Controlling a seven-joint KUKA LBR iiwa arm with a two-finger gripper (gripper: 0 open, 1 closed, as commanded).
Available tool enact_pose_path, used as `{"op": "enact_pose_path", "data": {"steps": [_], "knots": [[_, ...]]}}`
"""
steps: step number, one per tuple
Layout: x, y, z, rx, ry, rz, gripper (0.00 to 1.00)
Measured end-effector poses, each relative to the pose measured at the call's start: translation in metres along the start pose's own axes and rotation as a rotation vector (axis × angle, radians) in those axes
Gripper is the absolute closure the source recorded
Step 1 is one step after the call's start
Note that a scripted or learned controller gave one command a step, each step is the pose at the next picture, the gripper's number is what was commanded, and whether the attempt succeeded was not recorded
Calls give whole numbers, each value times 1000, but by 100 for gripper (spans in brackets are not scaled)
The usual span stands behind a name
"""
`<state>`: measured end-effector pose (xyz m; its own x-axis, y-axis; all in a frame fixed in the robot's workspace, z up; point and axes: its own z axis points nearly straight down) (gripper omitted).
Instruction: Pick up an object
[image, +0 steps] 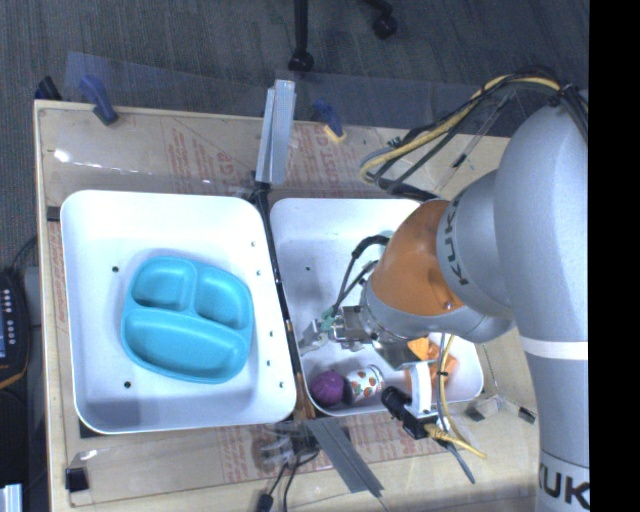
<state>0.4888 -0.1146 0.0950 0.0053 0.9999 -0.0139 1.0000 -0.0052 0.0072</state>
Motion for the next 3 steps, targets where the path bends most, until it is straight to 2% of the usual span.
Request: {"op": "enact_pose_path", "data": {"steps": [1,2,3], "knots": [[2,63,2,3,4,-4,0],[7,12,-3,-12,-12,9,0],[1,79,2,4,8,-6,0]]}}
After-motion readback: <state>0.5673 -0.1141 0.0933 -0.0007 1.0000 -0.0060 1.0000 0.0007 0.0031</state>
